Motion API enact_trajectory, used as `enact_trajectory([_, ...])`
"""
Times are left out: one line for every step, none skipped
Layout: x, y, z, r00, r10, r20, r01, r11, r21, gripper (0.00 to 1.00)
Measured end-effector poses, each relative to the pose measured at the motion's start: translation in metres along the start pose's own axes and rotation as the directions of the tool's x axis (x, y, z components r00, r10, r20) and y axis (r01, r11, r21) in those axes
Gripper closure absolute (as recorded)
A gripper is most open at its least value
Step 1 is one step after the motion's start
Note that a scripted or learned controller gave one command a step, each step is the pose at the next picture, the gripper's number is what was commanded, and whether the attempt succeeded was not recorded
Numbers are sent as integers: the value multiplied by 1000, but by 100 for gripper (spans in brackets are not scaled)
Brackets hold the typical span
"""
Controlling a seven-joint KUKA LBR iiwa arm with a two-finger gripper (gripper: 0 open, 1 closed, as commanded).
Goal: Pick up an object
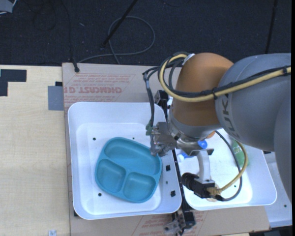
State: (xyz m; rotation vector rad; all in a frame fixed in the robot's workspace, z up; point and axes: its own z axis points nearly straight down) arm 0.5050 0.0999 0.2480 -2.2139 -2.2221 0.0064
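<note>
A blue divided plate (127, 174) with three compartments lies flat in the left white bin (81, 161). My gripper (157, 145) hangs under the orange wrist band, low over the plate's upper right rim, close to the wall between the two bins. The arm's bulk hides most of it, and nothing shows in its grasp.
The right white bin (255, 193) lies largely under the arm. A small blue object (202, 144) and a green object (239, 156) peek out there. Yellow and black cables loop round the wrist. A cardboard sheet (103, 85) lies under both bins.
</note>
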Motion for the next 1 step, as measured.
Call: enact_trajectory([-1,0,-1,1000,2,1,-2,1000,-1,0])
